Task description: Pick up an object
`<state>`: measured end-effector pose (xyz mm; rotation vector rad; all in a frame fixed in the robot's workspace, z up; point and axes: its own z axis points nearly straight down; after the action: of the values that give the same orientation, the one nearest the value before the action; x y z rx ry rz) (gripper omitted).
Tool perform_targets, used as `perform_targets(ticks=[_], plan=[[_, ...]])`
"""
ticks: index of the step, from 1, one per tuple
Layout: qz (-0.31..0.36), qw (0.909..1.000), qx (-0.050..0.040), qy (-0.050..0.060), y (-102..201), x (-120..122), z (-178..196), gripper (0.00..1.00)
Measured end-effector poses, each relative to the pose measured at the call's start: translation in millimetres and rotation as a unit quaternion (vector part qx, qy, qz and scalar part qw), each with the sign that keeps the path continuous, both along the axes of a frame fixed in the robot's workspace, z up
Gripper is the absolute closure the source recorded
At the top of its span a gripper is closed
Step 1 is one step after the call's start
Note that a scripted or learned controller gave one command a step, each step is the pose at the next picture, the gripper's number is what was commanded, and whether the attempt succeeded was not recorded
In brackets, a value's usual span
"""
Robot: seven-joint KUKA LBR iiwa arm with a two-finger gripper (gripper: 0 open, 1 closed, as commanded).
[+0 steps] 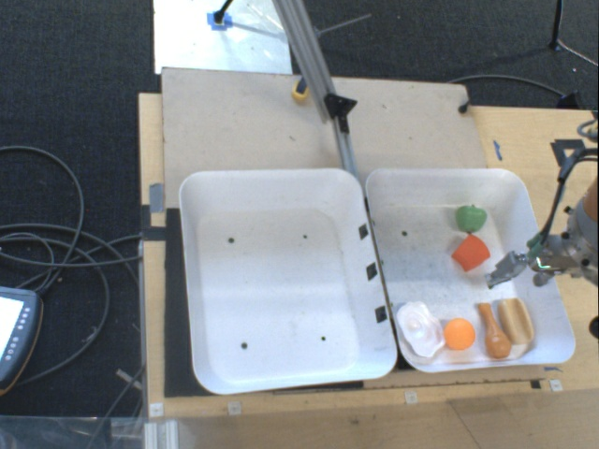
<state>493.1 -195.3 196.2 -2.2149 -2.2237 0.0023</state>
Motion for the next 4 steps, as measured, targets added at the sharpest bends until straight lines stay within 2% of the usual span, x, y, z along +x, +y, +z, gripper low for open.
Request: perform_targets(ticks=[1,3,4], plan=[[0.000,1.0000,-0.0005,-0.002,0.3,1.2,2.1,0.00],[-0.002,1.0000,0.0003,0.000,6.0,7.1,-108.1,0.00],[-0.002,1.0000,-0.0009,-0.003,5.1,8.9,-94.8,1.00]])
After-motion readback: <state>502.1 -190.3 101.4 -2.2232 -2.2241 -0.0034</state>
